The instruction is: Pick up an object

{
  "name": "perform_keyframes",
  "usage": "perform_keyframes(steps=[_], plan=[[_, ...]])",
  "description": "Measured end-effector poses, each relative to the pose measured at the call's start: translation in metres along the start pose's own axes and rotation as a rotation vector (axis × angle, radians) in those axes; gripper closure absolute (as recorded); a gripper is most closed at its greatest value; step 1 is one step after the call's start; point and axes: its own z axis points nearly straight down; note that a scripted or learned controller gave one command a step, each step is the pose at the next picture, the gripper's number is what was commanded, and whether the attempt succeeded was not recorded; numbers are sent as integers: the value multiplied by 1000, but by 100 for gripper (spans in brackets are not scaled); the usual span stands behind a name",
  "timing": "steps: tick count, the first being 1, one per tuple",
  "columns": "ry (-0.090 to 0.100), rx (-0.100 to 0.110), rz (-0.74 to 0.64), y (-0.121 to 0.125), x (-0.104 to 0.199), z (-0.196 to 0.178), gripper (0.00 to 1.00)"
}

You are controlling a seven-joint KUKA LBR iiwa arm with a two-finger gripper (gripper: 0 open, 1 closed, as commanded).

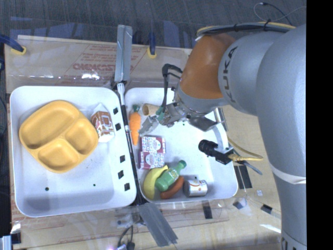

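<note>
Dark grey ribbed carpet [104, 4] across top of view, 10 to 2 o'clock. Light wooden bench [62, 61] below it, surface covered by clear plastic sheet [93, 61] with faint red print, at 11 o'clock. Blue clamps [13, 43] grip bench edge at 10 o'clock; another [151, 48] near 12 o'clock. Grey metal bar [123, 53] stands upright at 12 o'clock, second grey bar [156, 224] slants at 6 o'clock. Black tape marks [266, 209] on bench at 5 o'clock. Light even, soft shadows.
</note>
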Motion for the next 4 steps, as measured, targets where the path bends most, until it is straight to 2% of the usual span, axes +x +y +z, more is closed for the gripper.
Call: perform_keyframes(steps=[1,2,3,4], plan=[[-2,-4,-10,13,30,-135,0],[1,2,409,33,21,-22,0],[2,3,507,47,29,0,0],[1,1,357,-11,-21,-9,0]])
